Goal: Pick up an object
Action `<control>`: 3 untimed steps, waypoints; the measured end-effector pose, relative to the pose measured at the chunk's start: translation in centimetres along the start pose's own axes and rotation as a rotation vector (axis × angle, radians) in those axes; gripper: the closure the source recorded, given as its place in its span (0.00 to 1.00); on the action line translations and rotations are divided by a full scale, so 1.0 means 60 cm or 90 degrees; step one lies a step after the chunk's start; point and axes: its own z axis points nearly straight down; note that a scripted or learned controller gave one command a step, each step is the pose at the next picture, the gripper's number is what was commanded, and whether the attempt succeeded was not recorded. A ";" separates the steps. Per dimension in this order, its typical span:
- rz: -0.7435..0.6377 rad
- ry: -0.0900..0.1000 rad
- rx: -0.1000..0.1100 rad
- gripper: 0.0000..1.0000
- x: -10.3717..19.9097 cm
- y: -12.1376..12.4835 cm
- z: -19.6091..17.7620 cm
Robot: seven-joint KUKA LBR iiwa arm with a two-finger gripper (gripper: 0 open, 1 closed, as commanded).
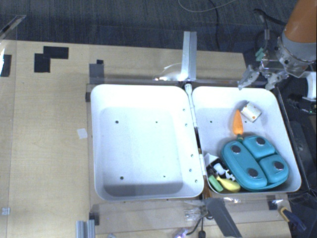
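Note:
My gripper [260, 80] hangs above the far edge of the right bin [218, 103], fingers spread apart with nothing between them. Inside that bin lie a small white block [251, 112], an orange carrot-like piece [238, 123], a large teal three-lobed toy [255, 161], a yellow banana [229, 184] and a small black-and-white item [218, 169]. The white block sits just below and slightly left of the gripper. All objects rest on the bin floor.
The left bin [141, 140] adjoins the right one, split by a metal divider post [189, 63]. Cables [218, 9] run over the dark floor at the back. The arm's orange band [304, 14] is at the top right.

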 end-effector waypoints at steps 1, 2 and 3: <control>-0.004 -0.001 -0.002 1.00 0.001 0.004 -0.017; -0.004 -0.001 -0.002 0.00 0.001 0.004 -0.017; 0.024 0.000 0.000 0.00 -0.070 -0.063 0.135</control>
